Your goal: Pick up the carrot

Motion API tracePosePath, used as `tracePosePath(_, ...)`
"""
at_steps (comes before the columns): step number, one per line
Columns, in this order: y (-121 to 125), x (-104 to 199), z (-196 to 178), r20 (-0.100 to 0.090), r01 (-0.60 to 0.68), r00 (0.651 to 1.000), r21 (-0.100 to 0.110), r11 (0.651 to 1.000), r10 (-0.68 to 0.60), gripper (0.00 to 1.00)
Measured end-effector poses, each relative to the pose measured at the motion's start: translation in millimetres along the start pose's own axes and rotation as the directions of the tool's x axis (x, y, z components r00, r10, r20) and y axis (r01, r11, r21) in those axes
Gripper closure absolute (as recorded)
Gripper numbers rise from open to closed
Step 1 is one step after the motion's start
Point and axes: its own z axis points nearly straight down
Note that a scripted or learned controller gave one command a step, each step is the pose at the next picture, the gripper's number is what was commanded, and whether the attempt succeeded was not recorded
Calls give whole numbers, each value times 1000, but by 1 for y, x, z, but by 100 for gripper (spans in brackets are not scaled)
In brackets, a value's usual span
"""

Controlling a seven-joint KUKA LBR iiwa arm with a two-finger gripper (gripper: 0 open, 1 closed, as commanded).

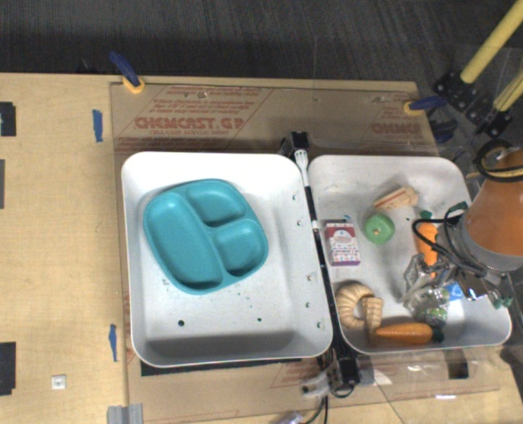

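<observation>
Red print on the cardboard sheet (191,113) reads roughly "CHEMCRST GP", partly blurred.

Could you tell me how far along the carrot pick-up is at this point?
Done: the arm has reached into the right bin, with the gripper just above the carrot. In hand: nothing visibly; the carrot lies on the bin floor near the front wall, beside a croissant. Left: closing on the carrot and lifting it clear.

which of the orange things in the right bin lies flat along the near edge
The long orange carrot with the green tip, lying flat by the right bin's near wall. The other orange piece sits farther back, beside the arm.
</observation>
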Motion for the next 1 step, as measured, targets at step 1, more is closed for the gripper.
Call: tracePosePath(1,0,-3,-2,8,1,1000,2,1000,-1,0)
